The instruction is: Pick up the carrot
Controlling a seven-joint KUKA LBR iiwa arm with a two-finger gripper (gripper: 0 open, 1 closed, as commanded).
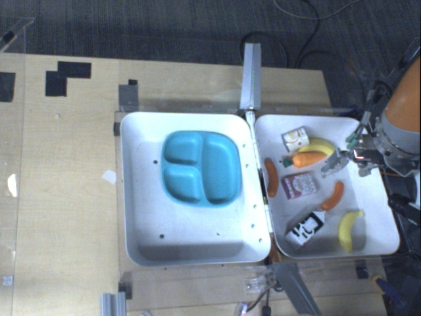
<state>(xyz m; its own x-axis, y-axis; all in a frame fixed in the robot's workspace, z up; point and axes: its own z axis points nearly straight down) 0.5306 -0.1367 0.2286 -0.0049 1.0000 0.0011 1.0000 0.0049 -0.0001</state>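
Black-and-white carton [306, 227] and banana [348, 230] lie at near edge of right bin [389, 242]. Carrot [308, 159] rests further back, touching second banana [318, 147], beside small white box [295, 137]. Gripper [348, 161] hovers just right of carrot, fingers spread wide, holding nothing. Blue tray [200, 167] sits in left bin [141, 196].

Arm [402, 110] enters from right, orange band above wrist; pincer [347, 161] low, pointing left, fingers spread.
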